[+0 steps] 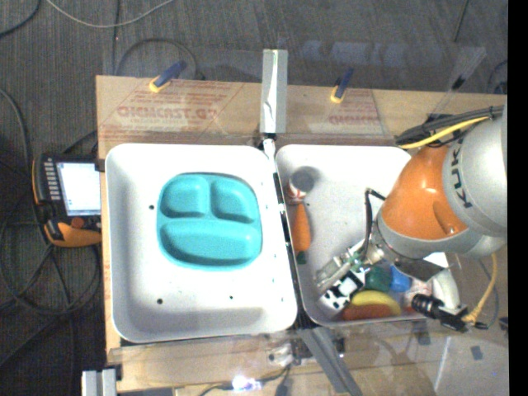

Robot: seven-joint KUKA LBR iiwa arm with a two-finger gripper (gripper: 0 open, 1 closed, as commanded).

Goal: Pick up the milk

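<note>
My gripper (345, 277) is low in the right bin (346, 180), near its front wall, at the end of the grey and orange arm (429, 200). It hangs over a cluster of small items. A white, rounded object (446, 289) that may be the milk lies at the bin's front right corner, partly under the arm. Right of the gripper sit a green piece (380, 278), a blue piece (401, 280) and a yellow and red piece (371, 304). Nothing can be seen held.
An orange carrot-like item (302, 228) lies along the right bin's left wall, with a grey round object (304, 177) behind it. The left bin (132, 304) holds a turquoise divided plate (210, 219). A handheld screen device (68, 196) sits left of the bench.
</note>
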